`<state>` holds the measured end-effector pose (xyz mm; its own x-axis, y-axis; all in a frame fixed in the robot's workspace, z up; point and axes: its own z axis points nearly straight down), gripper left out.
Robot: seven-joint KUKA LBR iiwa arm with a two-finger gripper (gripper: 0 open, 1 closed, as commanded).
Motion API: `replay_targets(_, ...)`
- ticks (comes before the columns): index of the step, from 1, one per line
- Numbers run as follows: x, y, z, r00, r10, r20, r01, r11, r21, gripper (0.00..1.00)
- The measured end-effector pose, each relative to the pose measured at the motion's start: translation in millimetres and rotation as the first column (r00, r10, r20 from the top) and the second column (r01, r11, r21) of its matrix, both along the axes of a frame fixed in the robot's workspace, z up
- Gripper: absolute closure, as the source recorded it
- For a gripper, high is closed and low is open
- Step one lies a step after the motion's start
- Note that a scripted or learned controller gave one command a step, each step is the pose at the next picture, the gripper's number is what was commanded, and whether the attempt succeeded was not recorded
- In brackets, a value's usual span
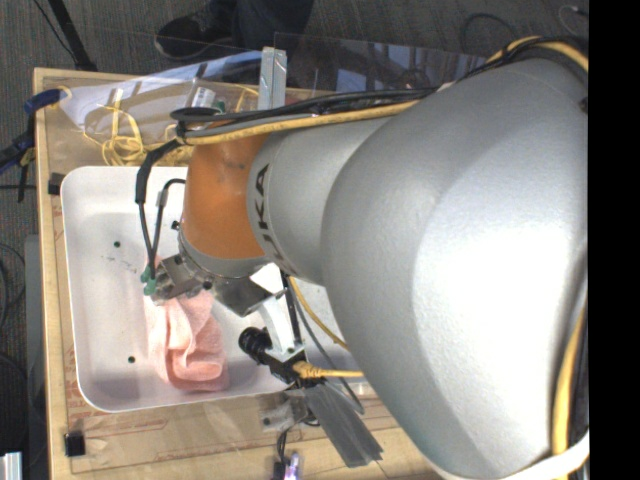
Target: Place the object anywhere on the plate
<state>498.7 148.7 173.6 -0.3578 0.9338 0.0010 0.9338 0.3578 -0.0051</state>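
Item: pink cloth object [190,343], crumpled, lying in the left white bin [95,268], near its front edge.
Hand [175,283]: low over the cloth's upper end, apparently touching it; the arm's bulk hides the fingers, so its opening and any hold cannot be told.
Step, as judged: pick-up stage. Next move calls for a sure hold, a lift, then carriage to the plate.
Surface: wooden tabletop [150,433]; yellow cord [120,133] at its rear.
Room: dark carpet; a person's shoe [190,33] behind.
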Motion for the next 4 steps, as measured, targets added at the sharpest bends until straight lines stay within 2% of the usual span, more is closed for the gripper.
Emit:
replay_targets(1,-22,-28,-46,1.0,0.02,0.004,-0.02,1.0,0.001,1.0)
replay_targets(2,-23,25,7,0.995,0.104,0.002,-0.104,0.995,0.001,1.0)
replay_targets(3,-8,26,48,0.95,0.311,0.003,-0.311,0.95,0.001,1.0)
replay_targets(4,-24,62,-29,0.869,0.494,-0.001,-0.494,0.869,0.002,1.0)
